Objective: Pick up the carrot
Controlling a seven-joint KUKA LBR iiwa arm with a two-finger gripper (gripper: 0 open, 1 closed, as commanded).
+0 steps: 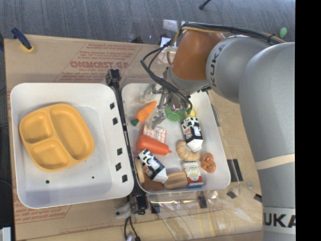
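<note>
The carrot (146,111) is orange with a green stub at its lower left end. It lies tilted in the upper left part of the right bin (219,149). My gripper (161,104) hangs low in that bin, just right of the carrot's thick end and close to it or touching it. The wrist's orange band (193,54) is above it. Nothing visibly sits in the gripper. A red-orange cone-shaped item (153,145) lies lower in the same bin.
The right bin is crowded: a green item (175,115), a red-and-white box (154,133), two cow-print cartons (191,129) (152,166), a croissant (188,152), a pretzel (208,161). The left bin (20,97) holds a yellow divided plate (56,134).
</note>
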